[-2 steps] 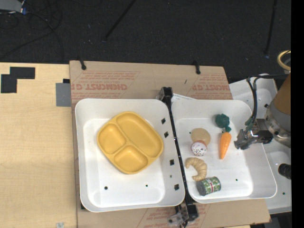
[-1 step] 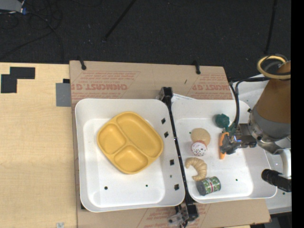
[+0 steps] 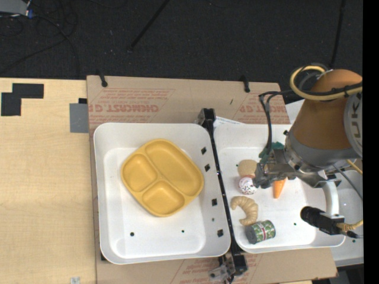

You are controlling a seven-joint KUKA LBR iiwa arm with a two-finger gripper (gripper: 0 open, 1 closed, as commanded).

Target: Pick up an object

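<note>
KUKA iiwa arm (image 3: 323, 120): bulbous orange band above a grey wrist section; white casing with part of dark lettering at the frame edge. Yellowish cable loop (image 3: 308, 78) on top (black cables trailing alongside). Gripper (image 3: 265, 175): dark, compact, with green detail.

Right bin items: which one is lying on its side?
The small green can at the near edge of the right bin. It lies tipped over beside the croissant; the spotted ball and carrot sit farther back.
</note>
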